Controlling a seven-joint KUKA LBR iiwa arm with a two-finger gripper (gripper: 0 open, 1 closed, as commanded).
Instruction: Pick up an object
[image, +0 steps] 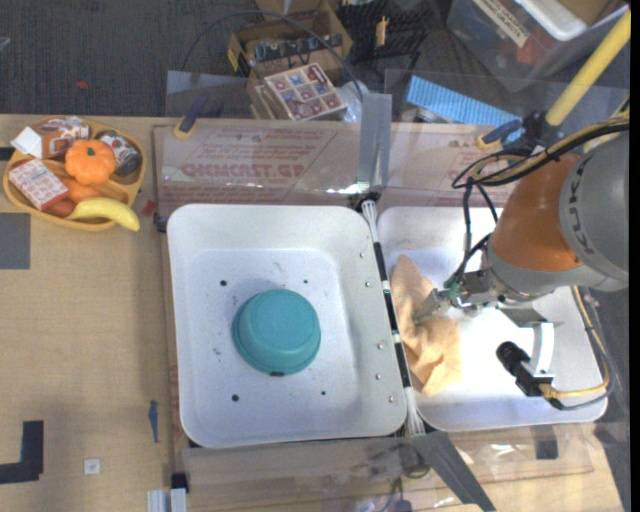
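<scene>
A crumpled tan cloth (424, 330) lies along the left side of the right bin (570, 405). My gripper (432, 303) reaches in from the right and its tips are down at the cloth's upper part, touching or pressing into the fabric. A teal bowl (277, 331) sits upside down in the middle of the left bin (200, 250), well away from the gripper.
The arm's grey and orange body (545, 235) hangs over the right bin's upper half. A yellow dish (70, 175) with toy fruit and small boxes sits at the bench's far left. Cardboard and clutter lie behind the bins.
</scene>
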